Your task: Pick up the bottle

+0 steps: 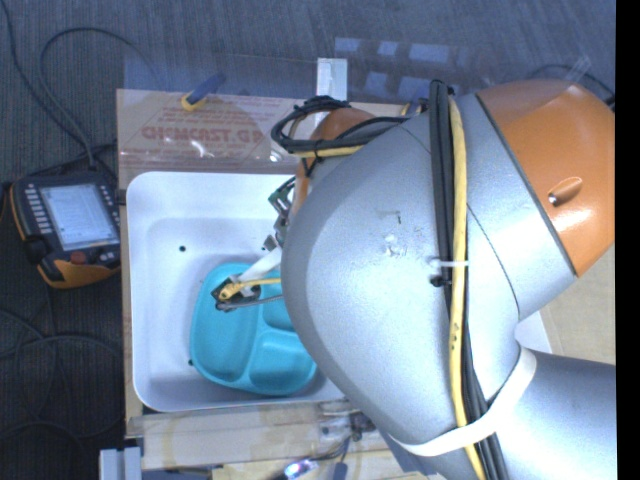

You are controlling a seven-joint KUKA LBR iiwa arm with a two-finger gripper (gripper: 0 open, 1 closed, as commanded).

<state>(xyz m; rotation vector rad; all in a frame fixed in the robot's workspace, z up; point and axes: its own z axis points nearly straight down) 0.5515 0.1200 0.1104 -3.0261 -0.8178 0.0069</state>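
Observation:
The grey arm (420, 268) with its orange band (560, 168) covers most of the right half of the view and hangs over the right side of the left bin (160, 218). Metal parts of my gripper (281, 208) peek out from under the wrist, above the bin's right part. Just below them a small white piece (262, 265) and a yellow and black object (236, 290) lie on the upper edge of a blue divided dish (245, 353). I cannot make out what the white piece is.
The blue dish rests in the front right part of the left bin. A teach pendant (68, 223) with cables lies on the floor to the left. A cardboard sheet (200, 133) with a yellow and blue clip (203, 90) lies behind the bin.

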